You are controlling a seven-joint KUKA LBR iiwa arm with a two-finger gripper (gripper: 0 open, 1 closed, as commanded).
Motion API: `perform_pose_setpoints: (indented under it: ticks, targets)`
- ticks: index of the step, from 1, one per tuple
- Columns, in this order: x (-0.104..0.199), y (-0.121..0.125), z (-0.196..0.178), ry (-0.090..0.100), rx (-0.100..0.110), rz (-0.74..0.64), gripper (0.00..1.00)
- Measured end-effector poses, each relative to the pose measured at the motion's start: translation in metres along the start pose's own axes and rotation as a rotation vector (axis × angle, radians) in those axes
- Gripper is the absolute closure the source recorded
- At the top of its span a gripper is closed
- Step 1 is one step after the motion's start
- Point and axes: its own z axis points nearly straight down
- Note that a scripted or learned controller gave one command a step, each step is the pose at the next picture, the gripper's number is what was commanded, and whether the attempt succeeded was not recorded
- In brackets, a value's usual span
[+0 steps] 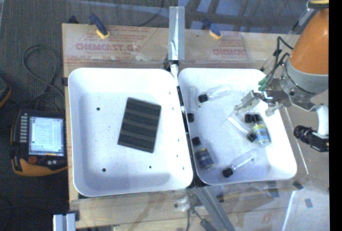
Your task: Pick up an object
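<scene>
1. Above the right bin [278, 168], near its far right corner, the gripper [260, 101] hung from the grey arm with its orange band [312, 43]. Its fingers stood spread apart with nothing between them.
2. Just below the gripper, inside the right bin, lay a small bottle with a blue and yellow label [260, 135], with two small black caps [253, 117] touching or just beside it.
3. Toward the left wall of the right bin, a clear vial with a black cap [214, 94] lay tilted near the far edge.
4. Near the front edge of the right bin lay another clear vial with a black cap [239, 164], and left of it a small dark bottle [203, 158].
5. Left of the right bin, touching it side by side, sat the left bin [85, 117], which held a flat dark ribbed slab [139, 124] near its middle.
6. Well left of both bins, a handheld control pendant [40, 141] rested on the floor.
</scene>
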Motion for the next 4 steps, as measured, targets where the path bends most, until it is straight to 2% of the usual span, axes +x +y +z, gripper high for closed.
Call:
perform_pose_setpoints:
  ticks: [1,2,3,4]
  targets:
    - [-0.059,-0.01,0.088,0.0,0.0,-0.044,0.0]
    - [-0.077,0.029,0.158,0.003,-0.004,-0.122,0.0]
    - [-0.076,0.027,0.155,0.008,0.003,-0.121,1.0]
    - [-0.01,0.066,0.048,-0.003,-0.001,-0.138,1.0]
